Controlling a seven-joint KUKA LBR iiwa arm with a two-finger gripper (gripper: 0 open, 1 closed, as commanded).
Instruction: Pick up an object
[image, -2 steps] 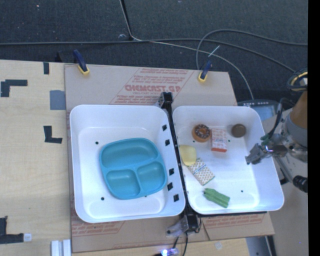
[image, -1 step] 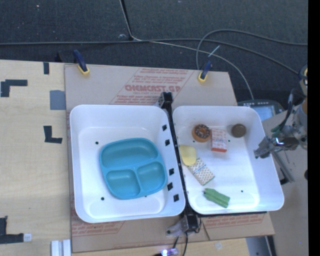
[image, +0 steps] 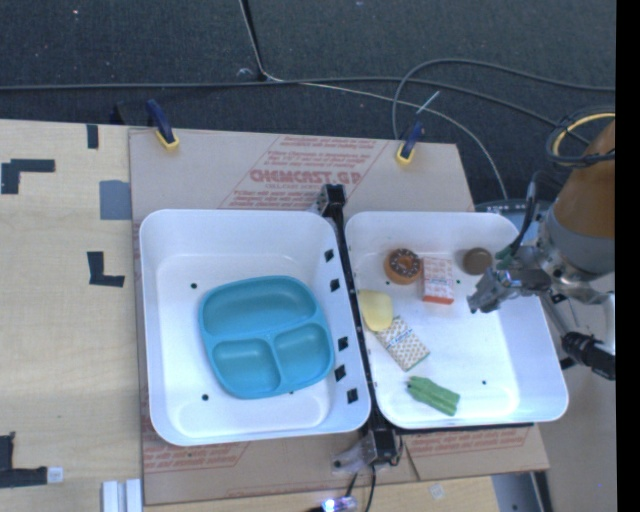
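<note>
the end effector (image: 492, 290) hangs over the right bin (image: 530, 380), near its right side; whether it is apart or together i cannot tell. nothing is visibly held. the nearest thing, a small brown disc (image: 476, 260), lies just beside it, likely the target. an orange-and-white packet (image: 437, 279) and a round biscuit (image: 403, 265) lie further left.

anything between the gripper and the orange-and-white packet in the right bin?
Nothing visible. The gripper sits over the right bin, just right of the orange-and-white packet, with bare white floor between them. The small brown round object lies up and to the side, off that line.
</note>
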